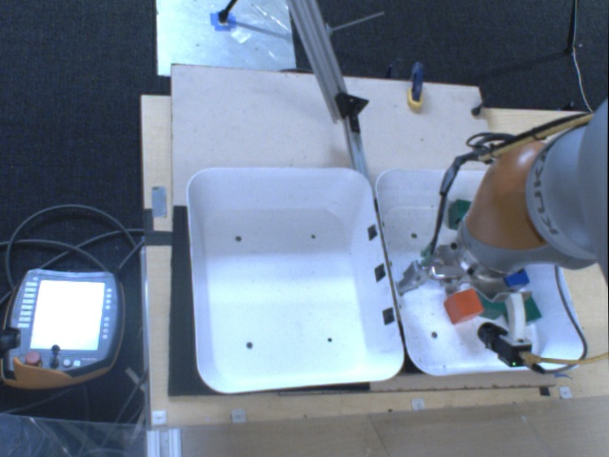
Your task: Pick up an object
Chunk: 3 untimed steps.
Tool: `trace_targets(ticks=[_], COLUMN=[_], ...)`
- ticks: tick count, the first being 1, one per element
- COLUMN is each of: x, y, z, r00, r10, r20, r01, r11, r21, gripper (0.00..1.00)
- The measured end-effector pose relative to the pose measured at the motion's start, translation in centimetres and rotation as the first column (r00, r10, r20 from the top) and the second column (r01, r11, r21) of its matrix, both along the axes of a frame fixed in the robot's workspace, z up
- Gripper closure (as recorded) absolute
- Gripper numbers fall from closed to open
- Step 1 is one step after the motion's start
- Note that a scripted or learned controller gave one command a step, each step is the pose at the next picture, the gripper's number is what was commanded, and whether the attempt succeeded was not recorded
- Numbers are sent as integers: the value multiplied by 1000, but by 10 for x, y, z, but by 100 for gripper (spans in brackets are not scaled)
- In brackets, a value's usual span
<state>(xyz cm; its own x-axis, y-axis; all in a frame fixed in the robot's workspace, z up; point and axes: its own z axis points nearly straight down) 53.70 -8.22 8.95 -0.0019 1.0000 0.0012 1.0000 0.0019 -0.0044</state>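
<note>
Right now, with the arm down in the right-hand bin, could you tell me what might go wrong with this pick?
1. The gripper sits near the wall between the bins, apart from the orange block, so it may close on nothing.
2. The arm covers much of the right bin; the green pieces and blue piece peek out beside it and could be knocked.
3. The gripper might scrape the left bin rim.

A dark carpeted floor [76,84] fills the left and top of the frame, with a shiny silver sheet [224,22] lying on it at upper centre. The pale wooden bench [285,112] takes the middle. At lower left a teach pendant [62,327] with a bright screen rests among looping black cables [57,227].
</note>
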Motion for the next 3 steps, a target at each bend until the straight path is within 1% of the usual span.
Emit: trace_targets(ticks=[1, 2, 3], x=[1, 3, 2], y=[-1, -2, -6], z=[14, 78, 123], r00=[1000, 1000, 1000], r10=[1, 2, 2], r20=[6, 12, 12], r01=[-1, -2, -2], r11=[1000, 1000, 1000], r21=[-1, -2, -2], gripper=[100, 100, 100])
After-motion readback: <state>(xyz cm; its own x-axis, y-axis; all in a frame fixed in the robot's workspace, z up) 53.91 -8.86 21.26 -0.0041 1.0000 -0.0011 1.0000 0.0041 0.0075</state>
